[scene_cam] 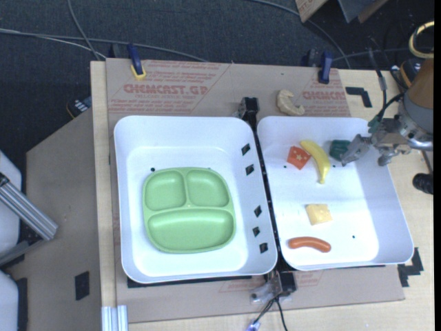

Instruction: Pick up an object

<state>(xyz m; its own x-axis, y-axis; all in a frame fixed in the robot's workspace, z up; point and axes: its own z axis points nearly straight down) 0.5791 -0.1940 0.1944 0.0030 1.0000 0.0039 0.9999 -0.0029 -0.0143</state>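
The right bin holds a yellow banana, a red piece beside it, a pale yellow cheese wedge and an orange-red sausage. A small dark green object lies at the bin's back, just right of the banana. My gripper hangs over the bin's back right part, open, with its left fingertip right next to the green object. Nothing sits between the fingers.
A green divided plate lies in the left bin. A beige object rests on the bench behind the bins. Blue clamps stand at the bench's back edge, with cables beyond it.
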